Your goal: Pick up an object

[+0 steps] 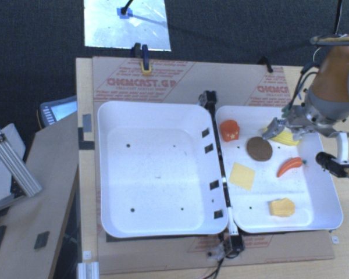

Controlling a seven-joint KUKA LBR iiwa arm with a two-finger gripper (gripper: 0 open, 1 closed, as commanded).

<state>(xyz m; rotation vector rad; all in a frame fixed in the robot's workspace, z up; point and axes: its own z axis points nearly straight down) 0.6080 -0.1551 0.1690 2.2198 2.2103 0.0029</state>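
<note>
The right bin (pixel 323 214) holds several toy foods. A red-orange pepper (pixel 230 129) lies at its back left and a brown disc (pixel 259 149) just right of it. A yellow cheese square (pixel 242 175) sits near the divider, an orange-red chili (pixel 289 166) in the middle, and a yellow-orange lump (pixel 282 207) toward the front. My gripper (pixel 284 129) is low at the back of this bin, right over a yellow object (pixel 286 138) that it partly hides. Nothing is visibly lifted.
The left bin (pixel 104 156) stands beside the right one, with black clips (pixel 215 185) along the shared divider. The arm's orange band (pixel 336 68) and a black cable fitting (pixel 331 163) hang over the right bin's far right edge. A yellow clamp (pixel 145 63) sits behind.
</note>
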